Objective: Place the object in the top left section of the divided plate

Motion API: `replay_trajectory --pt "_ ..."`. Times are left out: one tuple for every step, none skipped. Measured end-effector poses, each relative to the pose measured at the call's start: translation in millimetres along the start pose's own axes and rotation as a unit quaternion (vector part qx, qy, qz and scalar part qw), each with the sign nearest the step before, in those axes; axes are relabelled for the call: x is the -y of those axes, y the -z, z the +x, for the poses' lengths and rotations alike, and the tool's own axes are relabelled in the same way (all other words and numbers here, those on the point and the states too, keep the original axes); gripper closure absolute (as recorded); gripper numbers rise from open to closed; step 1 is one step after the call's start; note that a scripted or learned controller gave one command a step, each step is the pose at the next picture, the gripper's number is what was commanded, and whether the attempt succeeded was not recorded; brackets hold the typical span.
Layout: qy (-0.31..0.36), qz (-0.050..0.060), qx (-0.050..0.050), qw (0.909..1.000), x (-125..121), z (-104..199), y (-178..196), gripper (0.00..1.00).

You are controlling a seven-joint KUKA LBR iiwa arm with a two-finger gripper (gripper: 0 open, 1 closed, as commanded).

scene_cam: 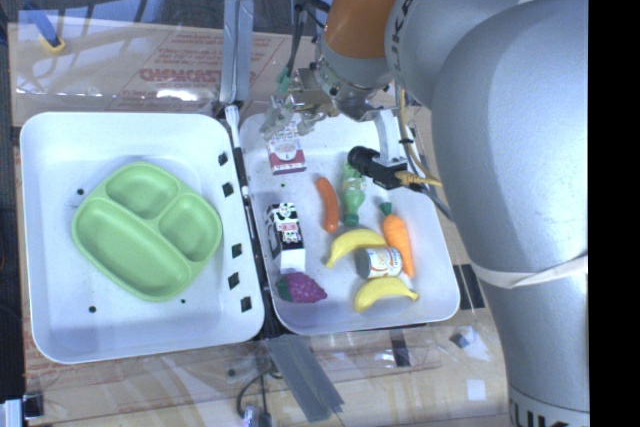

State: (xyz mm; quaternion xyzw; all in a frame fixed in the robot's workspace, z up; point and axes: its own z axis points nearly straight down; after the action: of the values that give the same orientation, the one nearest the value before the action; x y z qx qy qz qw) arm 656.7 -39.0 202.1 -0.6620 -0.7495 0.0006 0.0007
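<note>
The gripper point(290, 115) hangs over the far end of the right bin point(440, 300), and directly under its fingertips sits a small red-and-white carton point(286, 155), touching or very nearly so. Whether the fingers are apart or closed on that carton, I cannot tell; the wrist hardware hides the gap.

Just beyond the carton, nearer the camera, a black-and-white milk carton point(287, 230) lies along the bin's left wall, and past that a bunch of purple grapes point(301, 288). To the gripper's right side in the view, an orange carrot point(327, 203) and a green bottle point(351, 195) lie side by side. Further on there's a second carrot point(398, 231), a banana point(353, 244), a small can point(381, 263) between it and another banana point(383, 293).

Well off to the gripper's left, in the other bin point(50, 315), the green divided plate point(146, 230) rests tilted at an angle, all three sections bare.
</note>
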Motion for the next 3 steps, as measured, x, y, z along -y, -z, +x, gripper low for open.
replay_trajectory --pt "0.045 0.002 0.000 0.9990 33.0 63.6 -11.7 1.00" --pt "0.017 0.000 0.001 0.9999 23.2 66.5 -10.7 1.00" --pt "0.006 0.001 0.000 1.0000 57.7 41.2 24.5 1.00"
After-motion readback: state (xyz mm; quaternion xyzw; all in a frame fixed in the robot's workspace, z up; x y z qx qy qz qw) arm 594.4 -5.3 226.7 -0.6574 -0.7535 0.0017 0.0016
